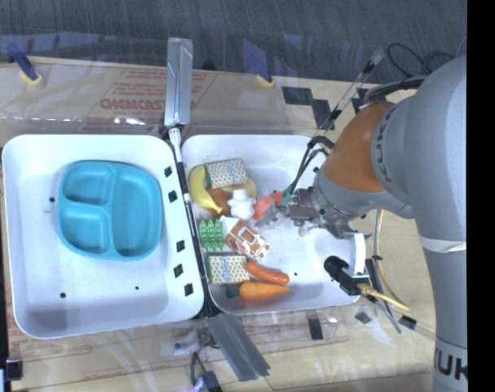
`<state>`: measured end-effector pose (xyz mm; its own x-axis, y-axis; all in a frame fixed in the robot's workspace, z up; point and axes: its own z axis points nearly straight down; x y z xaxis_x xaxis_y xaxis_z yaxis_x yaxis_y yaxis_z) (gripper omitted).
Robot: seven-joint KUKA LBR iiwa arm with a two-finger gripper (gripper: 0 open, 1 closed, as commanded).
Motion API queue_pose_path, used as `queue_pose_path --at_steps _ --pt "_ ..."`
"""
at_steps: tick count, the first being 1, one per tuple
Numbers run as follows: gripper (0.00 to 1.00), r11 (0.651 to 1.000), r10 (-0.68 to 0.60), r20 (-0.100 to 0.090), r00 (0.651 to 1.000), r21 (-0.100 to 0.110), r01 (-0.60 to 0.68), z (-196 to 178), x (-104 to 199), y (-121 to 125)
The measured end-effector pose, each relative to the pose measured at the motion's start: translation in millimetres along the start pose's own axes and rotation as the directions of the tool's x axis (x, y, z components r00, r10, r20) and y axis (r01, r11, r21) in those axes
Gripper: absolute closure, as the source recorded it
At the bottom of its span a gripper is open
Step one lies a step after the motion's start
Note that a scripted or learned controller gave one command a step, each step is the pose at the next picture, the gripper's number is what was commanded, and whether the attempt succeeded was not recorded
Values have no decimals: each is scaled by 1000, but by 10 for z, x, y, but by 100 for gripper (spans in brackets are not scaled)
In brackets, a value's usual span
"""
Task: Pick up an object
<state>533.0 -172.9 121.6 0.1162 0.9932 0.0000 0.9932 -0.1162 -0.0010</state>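
Dark ribbed flooring surrounds your tabletop (92,88), which carries two white bins side by side. You have a blue divided plate (111,208) in the left bin (27,300). Along the right bin's (313,296) left side you see a banana (200,189), patterned boxes, a white bottle (241,205) and two carrots (264,283). Your arm's fingers (274,204) sit low beside a small red piece near the bottle; you cannot tell how far open they are.
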Motion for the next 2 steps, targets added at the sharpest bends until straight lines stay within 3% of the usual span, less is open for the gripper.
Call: queue_pose_path --at_steps 1,2 --pt "0 1000 -9 0 1000 -6 9 273 367 605" --pt "0 990 -139 2 990 -5 139 267 -19 847"
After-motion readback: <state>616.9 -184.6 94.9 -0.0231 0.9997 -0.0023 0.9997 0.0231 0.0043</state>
